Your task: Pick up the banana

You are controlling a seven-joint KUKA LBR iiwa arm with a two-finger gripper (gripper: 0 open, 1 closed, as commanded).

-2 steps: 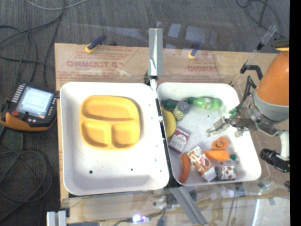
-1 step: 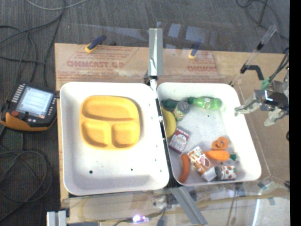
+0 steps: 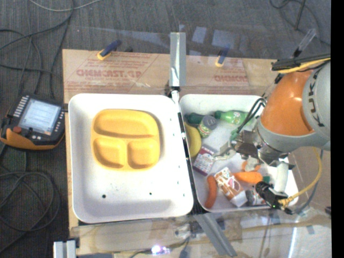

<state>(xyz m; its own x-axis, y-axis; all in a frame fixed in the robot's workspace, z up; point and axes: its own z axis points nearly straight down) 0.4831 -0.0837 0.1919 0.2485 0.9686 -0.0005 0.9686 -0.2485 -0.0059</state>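
Note:
The banana [image 3: 193, 138] is yellow and lies along the left wall of the right bin [image 3: 223, 99], partly tucked under a dark-capped bottle [image 3: 207, 124] and a white packet [image 3: 219, 138]. My gripper [image 3: 247, 148] hangs below the orange wrist band [image 3: 285, 109] over the right half of that bin, roughly a hand's width to the right of the banana. It sits above the clutter near a carrot [image 3: 248, 177]. The wrist hides most of it.
The right bin also holds a green bottle [image 3: 232, 115], a purple packet [image 3: 203, 162], a red-and-white carton [image 3: 228, 184] and a sausage [image 3: 211, 191]. The left bin [image 3: 86, 198] carries a yellow divided tray [image 3: 127, 138]. A pendant [image 3: 35, 121] lies off the bench at left.

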